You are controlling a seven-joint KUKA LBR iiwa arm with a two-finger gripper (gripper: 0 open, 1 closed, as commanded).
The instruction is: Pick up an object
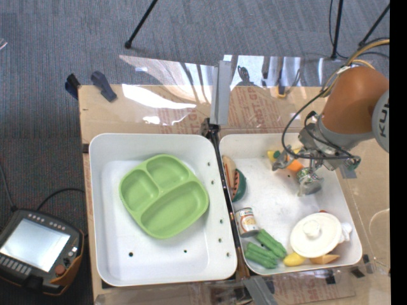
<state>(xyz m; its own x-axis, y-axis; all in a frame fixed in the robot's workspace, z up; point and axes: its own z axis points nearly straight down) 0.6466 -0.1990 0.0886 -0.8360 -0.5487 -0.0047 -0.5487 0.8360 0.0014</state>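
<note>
My gripper (310, 179) hangs low over the upper right part of the right bin (280, 199), under the orange wrist band (353, 103). Just left of it lie a small orange piece (294, 166) and a yellow piece (275, 154). Further down the bin hold a small tin can (246, 221), a bunch of green pods (265, 248), a white round lidded pot (315, 234) and a yellow item (293, 259). A brown and green sandwich-like toy (233, 178) leans on the bin's left wall.
The left bin (114, 259) bears a green divided plate (164, 194). A grey post (220, 94) stands behind the gap between the bins. A tablet (35, 243) lies on the floor at the lower left.
</note>
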